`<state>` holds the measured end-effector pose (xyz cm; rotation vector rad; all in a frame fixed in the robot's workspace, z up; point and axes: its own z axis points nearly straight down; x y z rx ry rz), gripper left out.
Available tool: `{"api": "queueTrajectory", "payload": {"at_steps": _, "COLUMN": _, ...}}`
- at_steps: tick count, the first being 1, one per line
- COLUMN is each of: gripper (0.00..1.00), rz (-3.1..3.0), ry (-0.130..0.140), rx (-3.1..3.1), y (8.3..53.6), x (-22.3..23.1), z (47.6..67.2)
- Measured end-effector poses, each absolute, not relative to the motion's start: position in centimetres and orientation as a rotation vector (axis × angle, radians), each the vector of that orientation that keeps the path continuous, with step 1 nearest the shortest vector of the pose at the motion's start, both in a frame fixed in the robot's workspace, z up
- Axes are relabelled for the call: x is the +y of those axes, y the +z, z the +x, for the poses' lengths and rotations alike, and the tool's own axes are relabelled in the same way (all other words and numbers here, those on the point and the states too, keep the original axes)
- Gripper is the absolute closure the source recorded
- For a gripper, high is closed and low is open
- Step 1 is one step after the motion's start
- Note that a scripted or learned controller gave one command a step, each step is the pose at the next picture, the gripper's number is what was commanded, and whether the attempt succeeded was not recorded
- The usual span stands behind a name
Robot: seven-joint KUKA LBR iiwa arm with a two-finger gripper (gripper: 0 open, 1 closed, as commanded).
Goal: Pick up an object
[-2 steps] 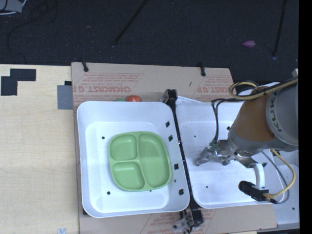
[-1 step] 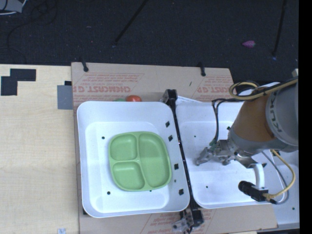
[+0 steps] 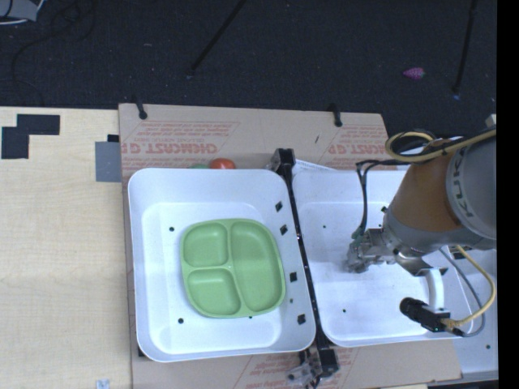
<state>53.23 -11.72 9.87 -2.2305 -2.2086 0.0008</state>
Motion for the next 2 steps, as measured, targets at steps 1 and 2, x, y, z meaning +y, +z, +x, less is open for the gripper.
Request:
{"api": "queueTrajectory", "payload": {"at_steps": 1, "gripper": 1.0, "rz": -2.221, "ry": -0.002, "rx": -2.223, "y": 14.7, "x": -10.9, "z": 53.7}}
{"api": "queueTrajectory", "payload": {"at_steps": 2, "gripper": 1.0, "rz": -2.222, "ry": -0.002, "rx": -2.223, "y": 19.0, "x": -11.1, "z": 54.2}}
